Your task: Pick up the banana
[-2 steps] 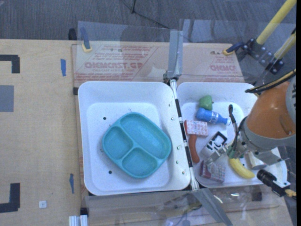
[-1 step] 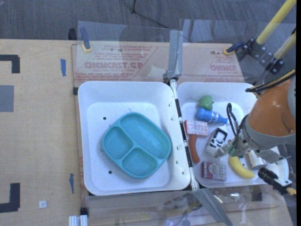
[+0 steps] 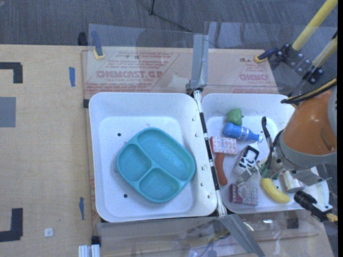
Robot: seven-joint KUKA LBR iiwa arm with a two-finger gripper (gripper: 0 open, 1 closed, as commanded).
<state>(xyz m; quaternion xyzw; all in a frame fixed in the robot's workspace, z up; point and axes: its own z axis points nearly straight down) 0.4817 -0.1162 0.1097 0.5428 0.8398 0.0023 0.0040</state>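
Half banana [image 3: 275, 192] hidden under arm [image 3: 308, 135].

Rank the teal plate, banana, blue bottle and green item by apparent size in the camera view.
Largest to smallest:
1. teal divided plate
2. banana, partly hidden by the arm
3. blue bottle, close to the banana, so that order is unsure
4. green item
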